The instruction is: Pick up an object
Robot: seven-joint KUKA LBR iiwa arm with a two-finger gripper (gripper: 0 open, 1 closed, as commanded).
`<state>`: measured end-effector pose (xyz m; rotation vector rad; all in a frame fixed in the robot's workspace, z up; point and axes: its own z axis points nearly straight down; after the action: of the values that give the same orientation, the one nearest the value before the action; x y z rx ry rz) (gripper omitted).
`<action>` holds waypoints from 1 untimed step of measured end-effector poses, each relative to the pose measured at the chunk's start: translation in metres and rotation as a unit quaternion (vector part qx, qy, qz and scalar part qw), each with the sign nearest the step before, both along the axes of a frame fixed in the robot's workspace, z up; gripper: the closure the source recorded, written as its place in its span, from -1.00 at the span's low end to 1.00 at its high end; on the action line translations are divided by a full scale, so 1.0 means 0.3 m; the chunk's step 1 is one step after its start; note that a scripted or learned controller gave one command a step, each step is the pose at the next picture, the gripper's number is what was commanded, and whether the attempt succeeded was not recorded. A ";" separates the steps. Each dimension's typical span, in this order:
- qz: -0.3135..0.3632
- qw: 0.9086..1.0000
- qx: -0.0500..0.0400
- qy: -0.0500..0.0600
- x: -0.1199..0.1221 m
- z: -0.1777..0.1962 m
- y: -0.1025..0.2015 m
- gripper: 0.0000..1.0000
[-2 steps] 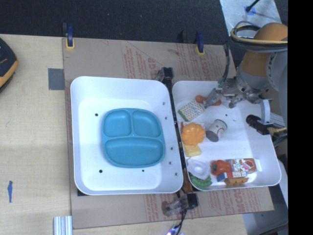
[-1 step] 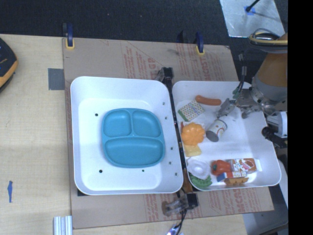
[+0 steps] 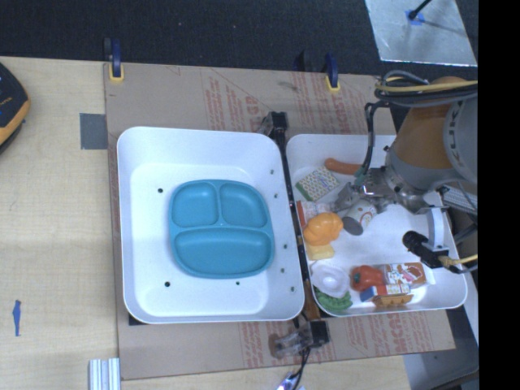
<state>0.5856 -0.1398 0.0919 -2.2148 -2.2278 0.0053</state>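
My gripper (image 3: 356, 208) hangs low over the middle of the right bin (image 3: 455, 299), reaching in from the right. Just left of it lies an orange and yellow toy fruit (image 3: 322, 227). A green and white packet (image 3: 317, 185) lies up-left of the gripper, and an orange sausage-like piece (image 3: 342, 167) lies above it by the far wall. Toward the near wall sit a red toy vegetable (image 3: 366, 278), a printed carton (image 3: 404, 277), a white cup (image 3: 329, 279) and a green piece (image 3: 339, 301). Nothing shows plainly in the gripper.
The left bin (image 3: 138, 291) holds a blue divided plate (image 3: 221, 227). A raised rim (image 3: 286, 210) separates the two bins. A pale yellow piece (image 3: 320, 252) lies under the toy fruit. Blue clamps (image 3: 114, 58) stand at the board's far edge.
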 end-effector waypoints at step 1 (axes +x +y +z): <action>0.000 1.000 0.000 0.000 0.003 0.037 -0.008 1.00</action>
<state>0.5865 -0.1421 0.1032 -2.2148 -2.2283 0.0052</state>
